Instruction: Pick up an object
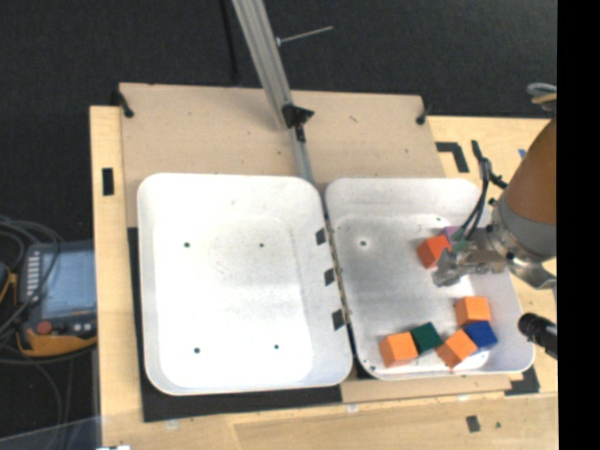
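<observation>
While the fingers sit beside an orange block (right bin), their spread cannot be told

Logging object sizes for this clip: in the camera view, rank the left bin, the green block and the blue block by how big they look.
1. Left bin, by far the largest.
2-3. Green block and blue block: they look about alike, and each is partly hidden by an orange neighbour, so I will not rank them.

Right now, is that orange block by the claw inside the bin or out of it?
Inside. The orange block lies on the floor of the right bin, just left of the gripper.
</observation>
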You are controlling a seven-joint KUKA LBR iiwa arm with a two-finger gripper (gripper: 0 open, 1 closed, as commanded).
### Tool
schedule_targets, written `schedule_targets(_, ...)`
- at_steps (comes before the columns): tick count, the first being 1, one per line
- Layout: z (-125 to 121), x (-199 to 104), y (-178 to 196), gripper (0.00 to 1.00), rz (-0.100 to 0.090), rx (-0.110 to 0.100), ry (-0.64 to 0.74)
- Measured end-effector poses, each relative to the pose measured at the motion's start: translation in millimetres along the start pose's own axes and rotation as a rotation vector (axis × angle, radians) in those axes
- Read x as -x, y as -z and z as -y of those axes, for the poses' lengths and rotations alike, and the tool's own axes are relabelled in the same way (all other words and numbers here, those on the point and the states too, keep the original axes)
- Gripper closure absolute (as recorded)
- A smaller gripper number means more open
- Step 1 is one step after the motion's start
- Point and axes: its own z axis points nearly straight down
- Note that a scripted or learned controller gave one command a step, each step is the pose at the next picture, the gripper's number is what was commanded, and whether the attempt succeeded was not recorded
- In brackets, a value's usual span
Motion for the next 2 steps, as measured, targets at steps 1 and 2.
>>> schedule_targets(1, -1, 0, 2, 1.0, -0.002, -0.007, 0.003)
schedule_targets(2, -6, -52, -7, 1.0, -0.002, -0.008, 0.002)
